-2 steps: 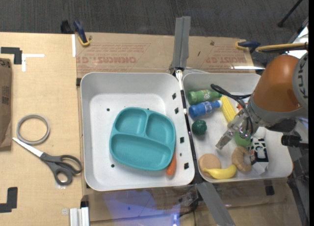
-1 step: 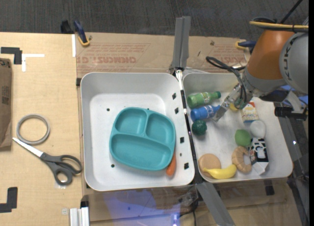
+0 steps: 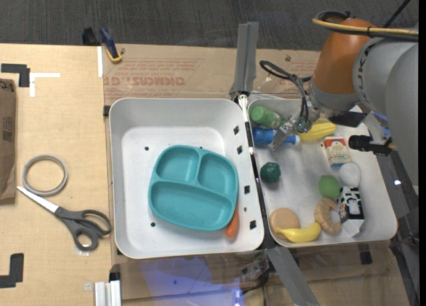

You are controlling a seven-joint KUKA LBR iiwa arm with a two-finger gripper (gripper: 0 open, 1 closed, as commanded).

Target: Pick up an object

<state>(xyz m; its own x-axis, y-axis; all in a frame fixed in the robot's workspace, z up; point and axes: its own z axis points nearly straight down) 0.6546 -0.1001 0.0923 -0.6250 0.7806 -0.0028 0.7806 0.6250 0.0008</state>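
My gripper [image 3: 286, 132] hangs low over the far left part of the right bin [image 3: 379, 235], below the orange wrist band. It sits right beside a blue object [image 3: 265, 137] and a light green object [image 3: 263, 116] on its left, and a yellow piece [image 3: 318, 132] on its right. Whether it touches any of them I cannot tell. Further toward the front lie a dark green ball [image 3: 270, 172], a green ball [image 3: 329, 186], a small carton [image 3: 337, 152], a yellow banana [image 3: 299, 233], a tan disc [image 3: 285, 218] and a ring-shaped pastry [image 3: 327, 215].
The left bin [image 3: 126, 165] holds a teal divided plate [image 3: 194, 188] with an orange carrot [image 3: 231, 226] at its front right. Scissors [image 3: 70, 218] and a tape roll [image 3: 44, 173] lie on the bench to the left. A grey divider [image 3: 246, 65] stands between the bins.
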